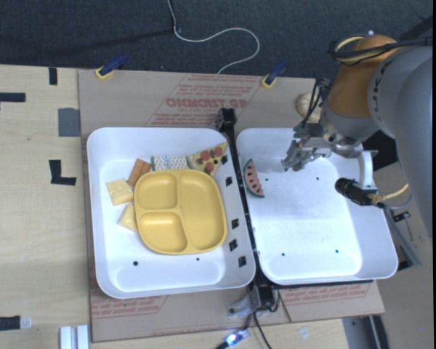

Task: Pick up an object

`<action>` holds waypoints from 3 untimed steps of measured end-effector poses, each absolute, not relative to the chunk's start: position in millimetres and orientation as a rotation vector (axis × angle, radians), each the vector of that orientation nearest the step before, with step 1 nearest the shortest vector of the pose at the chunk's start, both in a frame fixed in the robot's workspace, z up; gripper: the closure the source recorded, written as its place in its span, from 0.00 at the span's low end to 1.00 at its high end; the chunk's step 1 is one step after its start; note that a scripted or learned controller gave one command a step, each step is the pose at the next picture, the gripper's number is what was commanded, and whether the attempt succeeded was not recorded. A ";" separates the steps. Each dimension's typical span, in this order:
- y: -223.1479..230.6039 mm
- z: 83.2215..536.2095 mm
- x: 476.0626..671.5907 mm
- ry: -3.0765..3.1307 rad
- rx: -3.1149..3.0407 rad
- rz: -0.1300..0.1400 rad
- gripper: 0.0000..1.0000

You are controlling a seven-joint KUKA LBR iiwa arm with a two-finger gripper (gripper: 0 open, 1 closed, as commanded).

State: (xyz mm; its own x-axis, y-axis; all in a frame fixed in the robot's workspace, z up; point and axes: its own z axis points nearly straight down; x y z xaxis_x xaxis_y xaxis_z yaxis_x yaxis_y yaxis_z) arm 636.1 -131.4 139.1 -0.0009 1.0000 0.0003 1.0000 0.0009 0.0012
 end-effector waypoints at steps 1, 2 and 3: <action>-127.1 190.7 647.0 2.222 2.216 0.005 1.00; -126.2 226.9 648.0 2.222 2.218 0.004 1.00; -93.8 216.5 601.5 2.227 2.222 -0.005 1.00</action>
